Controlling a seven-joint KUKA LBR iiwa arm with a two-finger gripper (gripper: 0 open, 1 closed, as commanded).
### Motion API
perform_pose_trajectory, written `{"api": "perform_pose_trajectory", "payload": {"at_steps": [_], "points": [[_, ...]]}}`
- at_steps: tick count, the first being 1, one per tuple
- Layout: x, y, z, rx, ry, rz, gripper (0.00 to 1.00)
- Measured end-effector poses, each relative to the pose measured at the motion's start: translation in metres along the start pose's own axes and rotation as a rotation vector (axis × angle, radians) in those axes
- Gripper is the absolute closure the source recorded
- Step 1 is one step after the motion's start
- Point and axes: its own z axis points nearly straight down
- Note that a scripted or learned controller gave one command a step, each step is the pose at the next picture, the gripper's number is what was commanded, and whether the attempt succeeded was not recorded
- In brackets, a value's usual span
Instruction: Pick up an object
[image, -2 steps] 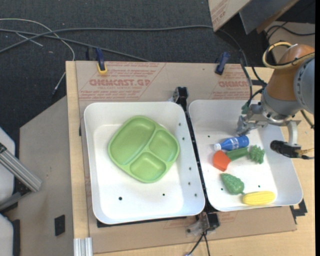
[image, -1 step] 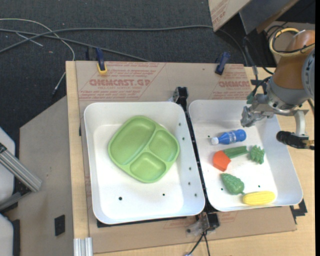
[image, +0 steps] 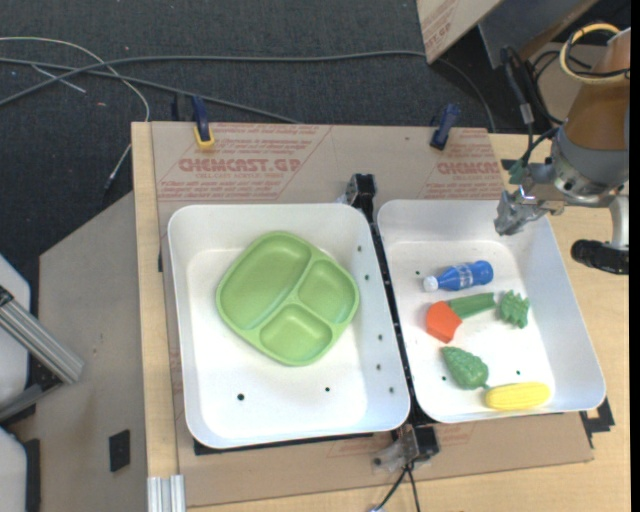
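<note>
In the right bin (image: 560, 300) lie a blue bottle (image: 460, 276), an orange-red block (image: 442, 321), a green stalk with a leafy end (image: 492, 306), a green lumpy toy vegetable (image: 465, 368) and a yellow corn cob (image: 517, 396). My gripper (image: 512, 215) hangs over the bin's far right corner, above and to the right of the bottle. Nothing shows between its fingers, and their spacing is too small to make out.
The left bin (image: 200, 400) holds a green divided plate (image: 288, 297). Blue clamps (image: 203, 131) (image: 444, 127) pin the cardboard base at the back. A black clip (image: 361, 188) sits between the bins at the far edge. Cables run over the dark floor behind.
</note>
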Motion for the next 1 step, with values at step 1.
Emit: {"api": "perform_pose_trajectory", "payload": {"at_steps": [1], "points": [[-0.0004,0.0022,-0.0555,-0.001,0.0,0.0,1.0]]}}
